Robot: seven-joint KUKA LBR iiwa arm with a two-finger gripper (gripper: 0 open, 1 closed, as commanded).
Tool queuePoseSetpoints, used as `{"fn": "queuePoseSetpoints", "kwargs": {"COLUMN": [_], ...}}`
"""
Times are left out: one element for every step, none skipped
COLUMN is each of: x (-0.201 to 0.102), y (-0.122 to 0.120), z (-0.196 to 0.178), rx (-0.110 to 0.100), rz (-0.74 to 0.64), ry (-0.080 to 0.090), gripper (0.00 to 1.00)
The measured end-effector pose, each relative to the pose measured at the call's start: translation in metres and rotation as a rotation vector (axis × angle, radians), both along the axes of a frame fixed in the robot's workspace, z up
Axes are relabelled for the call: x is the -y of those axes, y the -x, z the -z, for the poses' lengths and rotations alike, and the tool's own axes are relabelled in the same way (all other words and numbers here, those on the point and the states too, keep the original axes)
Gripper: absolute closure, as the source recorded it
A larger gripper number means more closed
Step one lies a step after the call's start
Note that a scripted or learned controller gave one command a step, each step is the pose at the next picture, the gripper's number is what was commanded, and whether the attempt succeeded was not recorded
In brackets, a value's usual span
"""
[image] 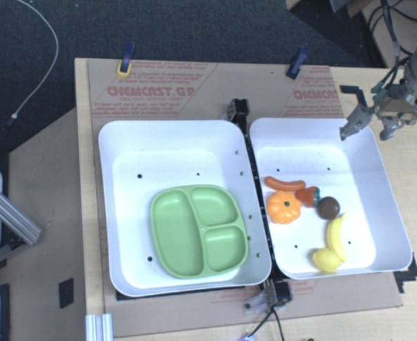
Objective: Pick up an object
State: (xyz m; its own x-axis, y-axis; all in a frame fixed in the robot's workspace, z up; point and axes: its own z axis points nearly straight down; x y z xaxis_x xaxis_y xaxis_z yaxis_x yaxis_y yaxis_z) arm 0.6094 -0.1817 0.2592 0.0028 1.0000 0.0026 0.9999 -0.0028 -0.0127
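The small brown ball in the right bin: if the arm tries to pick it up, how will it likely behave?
The brown ball looks round and smooth, so it will probably roll if nudged off-centre. It sits close to the banana and the orange pumpkin, which may stop it or get knocked. Being small, it likely slips from a loose pinch.

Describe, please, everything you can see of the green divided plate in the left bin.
The light green, plastic-looking divided plate is a rounded rectangle with three compartments: one long, two smaller. It lies flat, turned slightly askew, on the floor of the left shallow white bin, toward its near right side. Its compartments hold nothing, and nothing but the bin touches it.
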Motion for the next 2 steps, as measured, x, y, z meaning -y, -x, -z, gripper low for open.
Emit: {"fn": "queuePoseSetpoints", "kwargs": {"x": [-0.001, 0.006], "y": [-0.002, 0.001], "z": [-0.007, 0.039], "rx": [0.013, 0.006], "rz": [-0.003, -0.002], "ry": [0.003, 0.001], "gripper": [0.00, 0.00]}}
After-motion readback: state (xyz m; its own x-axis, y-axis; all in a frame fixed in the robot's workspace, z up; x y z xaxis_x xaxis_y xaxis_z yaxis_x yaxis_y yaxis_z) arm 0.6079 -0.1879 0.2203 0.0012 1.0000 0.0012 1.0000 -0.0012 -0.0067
